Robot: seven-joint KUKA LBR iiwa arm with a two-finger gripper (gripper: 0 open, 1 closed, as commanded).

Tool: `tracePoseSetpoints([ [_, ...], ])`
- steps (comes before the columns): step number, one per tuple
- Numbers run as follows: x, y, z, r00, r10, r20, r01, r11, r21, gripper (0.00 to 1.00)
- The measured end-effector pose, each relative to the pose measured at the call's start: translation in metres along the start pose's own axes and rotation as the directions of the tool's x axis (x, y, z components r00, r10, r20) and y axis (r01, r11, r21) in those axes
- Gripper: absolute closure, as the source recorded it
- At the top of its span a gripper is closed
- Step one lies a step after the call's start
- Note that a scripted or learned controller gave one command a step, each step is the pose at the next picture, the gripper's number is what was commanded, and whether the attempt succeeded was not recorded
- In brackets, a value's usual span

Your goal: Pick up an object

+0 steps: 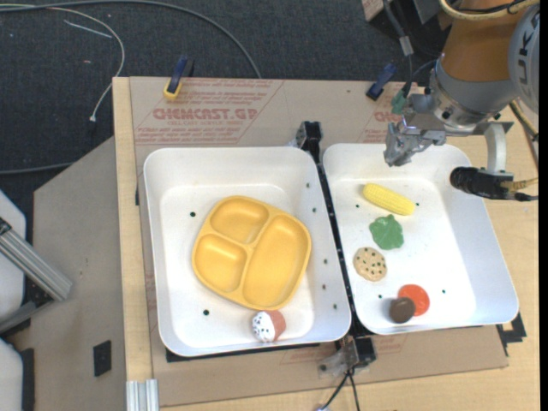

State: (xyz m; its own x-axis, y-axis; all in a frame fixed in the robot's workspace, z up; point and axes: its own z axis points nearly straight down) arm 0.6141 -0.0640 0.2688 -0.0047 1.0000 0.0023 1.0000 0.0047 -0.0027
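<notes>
Dark carpet with loose cables [103, 32] behind; bench [223, 114] topped with printed cardboard, two white bins side by side.

Left bin [171, 229]: yellow divided plate [251, 252] in the middle, three compartments. Small white-and-red dotted object [268, 325] just below the plate, near the front wall.

Right bin [479, 255]: corn cob [389, 199] lying at a slant toward the back. Green lumpy piece [387, 232] just in front of it. Chocolate-chip cookie [370, 264] below that, flat on the bin floor. Near the front wall, an orange-red round piece [414, 298] touching a brown piece [402, 310].

Arm in from the right, orange band up top. Fingers [399, 151] over the back-left corner of the right bin, above the corn cob and apart from it. Fingers look narrow, close together, nothing between them. All five right-bin items lie on the floor of the bin.

Blue clamps [178, 75] on the back edge of the cardboard, black clip [309, 134] between the bins.
</notes>
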Motion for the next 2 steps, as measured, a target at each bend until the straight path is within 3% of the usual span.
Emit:
tracePoseSetpoints([
  [2,0.09,-0.034,0.001,1.0,0.001,0.001,-0.001,1.0,0.001,1.0],
])
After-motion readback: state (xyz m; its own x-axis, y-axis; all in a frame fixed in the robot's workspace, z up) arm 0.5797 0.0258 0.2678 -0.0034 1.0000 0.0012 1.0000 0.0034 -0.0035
